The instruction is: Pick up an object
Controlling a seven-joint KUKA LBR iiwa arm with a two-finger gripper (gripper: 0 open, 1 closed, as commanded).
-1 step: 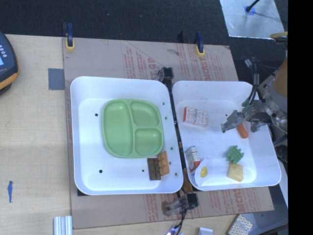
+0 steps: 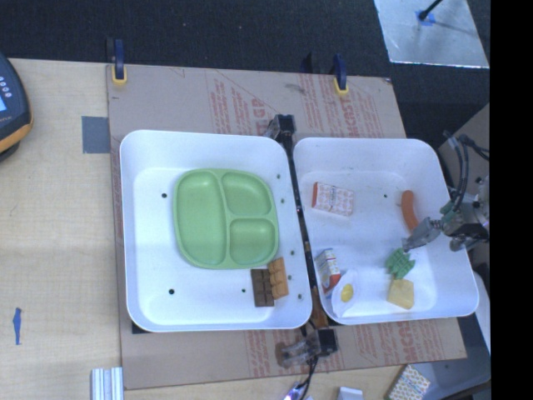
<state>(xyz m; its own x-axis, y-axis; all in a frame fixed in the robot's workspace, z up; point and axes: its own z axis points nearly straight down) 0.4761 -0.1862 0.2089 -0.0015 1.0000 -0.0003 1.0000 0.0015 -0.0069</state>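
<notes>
Bottom edge: clamp hardware (image 2: pixel 306 350) at the seam between the bins; a patterned card corner (image 2: pixel 408 382) lies on the surface just right of it.
Right bin, near end: yellow block (image 2: pixel 400 293), green toy piece (image 2: pixel 399 263), white cup with a yellow item in it (image 2: pixel 345 292), small printed can (image 2: pixel 327 267) against the left wall.
Left bin, near end: brown block piece (image 2: pixel 270 282) just beside the green divided plate (image 2: pixel 226 218).
Claw: claw (image 2: pixel 420 236) low over the right bin (image 2: pixel 379 152), coming in from the right edge; nothing between its fingers; open or closed, cannot tell.
Nearest candidates: green toy piece just below the claw tip; sausage-shaped orange item (image 2: pixel 409 209) just above it.
Progress: judged early, no object lifted, all items resting in the bins; grasp and lift remain.
Right bin, far part: white packet with red print (image 2: pixel 332 198); lettering too small to read.
Writing: red repeated print on the cardboard sheet (image 2: pixel 241 107) under the bins, not legible.
Far left: a device with a small screen (image 2: pixel 12 107) on the surface.
</notes>
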